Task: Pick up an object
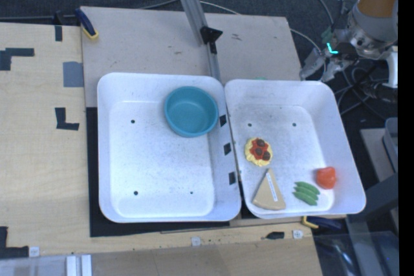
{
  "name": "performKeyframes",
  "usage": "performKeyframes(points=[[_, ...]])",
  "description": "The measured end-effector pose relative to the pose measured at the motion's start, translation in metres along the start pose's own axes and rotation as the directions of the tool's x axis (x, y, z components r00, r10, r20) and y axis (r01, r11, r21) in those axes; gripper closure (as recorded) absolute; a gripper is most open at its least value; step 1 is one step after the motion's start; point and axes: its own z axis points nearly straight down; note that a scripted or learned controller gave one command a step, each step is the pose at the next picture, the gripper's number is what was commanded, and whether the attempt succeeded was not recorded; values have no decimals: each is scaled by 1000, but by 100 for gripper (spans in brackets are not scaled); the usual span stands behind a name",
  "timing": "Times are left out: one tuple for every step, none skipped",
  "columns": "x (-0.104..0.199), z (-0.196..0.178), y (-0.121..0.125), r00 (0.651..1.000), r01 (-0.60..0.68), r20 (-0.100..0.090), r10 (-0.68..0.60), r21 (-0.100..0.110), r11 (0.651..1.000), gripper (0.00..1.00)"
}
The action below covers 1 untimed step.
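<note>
I see a blue bowl (191, 111) sitting in the left bin (123, 158), up against its far right corner. In the right bin (336, 119), along the near edge: a small yellow pizza piece with red topping (259, 152) near the left wall, a tan wedge-shaped slice (270, 192) at the near left corner, green pea pods (306, 192) beside it, and a red tomato-like piece (326, 177) by the right wall. The gripper (320, 66) hangs off the right bin's far right corner, outside the rim, nothing between its fingers; whether it is spread or clenched I cannot tell.
</note>
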Motion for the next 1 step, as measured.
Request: performKeyframes(points=[[0,0,0,1000,0,0,0,0,1000,0]])
